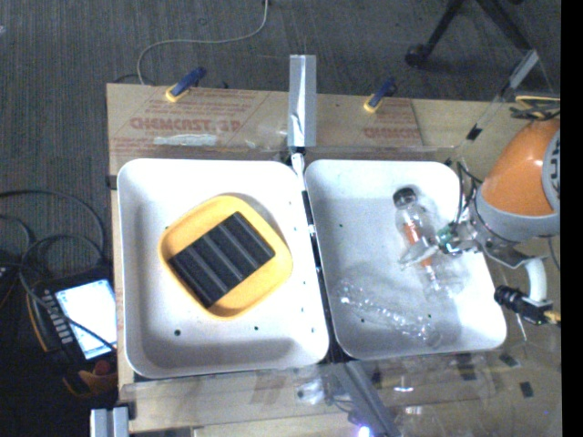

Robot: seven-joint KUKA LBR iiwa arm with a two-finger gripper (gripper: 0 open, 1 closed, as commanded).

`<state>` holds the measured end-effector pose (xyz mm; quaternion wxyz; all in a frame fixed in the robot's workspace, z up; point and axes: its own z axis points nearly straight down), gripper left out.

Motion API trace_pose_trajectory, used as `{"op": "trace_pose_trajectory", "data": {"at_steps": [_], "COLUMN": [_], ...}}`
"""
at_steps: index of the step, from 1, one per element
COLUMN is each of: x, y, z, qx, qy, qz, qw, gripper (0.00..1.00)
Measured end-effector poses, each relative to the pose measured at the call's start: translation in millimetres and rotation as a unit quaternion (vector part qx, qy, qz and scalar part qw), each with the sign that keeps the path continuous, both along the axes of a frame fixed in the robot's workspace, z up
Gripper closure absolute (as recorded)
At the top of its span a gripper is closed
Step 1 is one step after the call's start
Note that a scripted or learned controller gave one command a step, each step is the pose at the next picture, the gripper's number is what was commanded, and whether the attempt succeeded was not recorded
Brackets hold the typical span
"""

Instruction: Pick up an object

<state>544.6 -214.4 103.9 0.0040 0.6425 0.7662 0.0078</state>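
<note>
Carpet surrounds your bench; the bottle (414, 223) lies in the right bin (364, 321), just left of the arm (519, 189). Nothing looks lifted yet, so the pick remains. Gripper state: I cannot tell.

Dark grey carpet (137, 25), chair base (465, 16) top right, loose cable (232, 36).

Blue-handled clamps (185, 84), office chair base (474, 12)

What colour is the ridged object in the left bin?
The ridged object is yellow around the rim with a black ribbed centre, seen in the camera view.
</note>
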Motion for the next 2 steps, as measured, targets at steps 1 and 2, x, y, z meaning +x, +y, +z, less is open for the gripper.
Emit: {"op": "trace_pose_trajectory", "data": {"at_steps": [1,2], "x": [81.5,81.0], "y": [25.5,77.3], "z": [85.9,83.4], "qx": [-0.0048,-0.0059], "qy": [0.009,0.007], "qz": [-0.004,0.143], "qw": [0.9999,0.9897], "gripper": [1.0,1.0]}}
